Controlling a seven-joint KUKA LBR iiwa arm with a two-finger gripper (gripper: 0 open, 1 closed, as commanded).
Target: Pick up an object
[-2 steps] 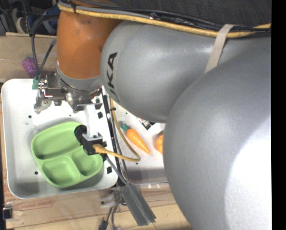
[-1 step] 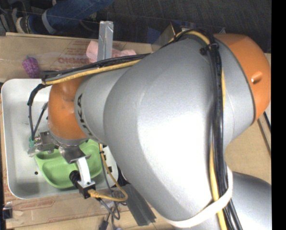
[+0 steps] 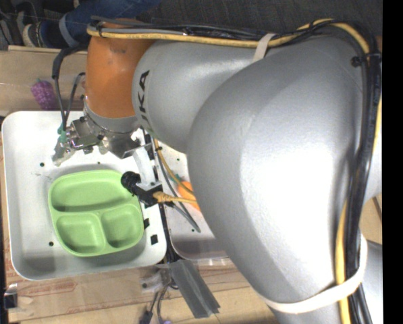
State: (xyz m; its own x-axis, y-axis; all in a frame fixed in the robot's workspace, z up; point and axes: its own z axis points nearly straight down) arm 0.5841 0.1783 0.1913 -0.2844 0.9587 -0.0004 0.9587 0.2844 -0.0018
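Observation:
A light green divided plate lies in the left white bin, toward its near side, with one large compartment and two smaller ones. My gripper hangs over the far part of that bin, just beyond the plate's far rim. Nothing shows between its tips. The grey arm with its orange band reaches in from the right and covers most of the right bin.
A purple object rests on the wooden bench beyond the left bin. Orange items peek out in the right bin under the arm. Cables run along the divider between the bins. A person's legs stand at the far edge.

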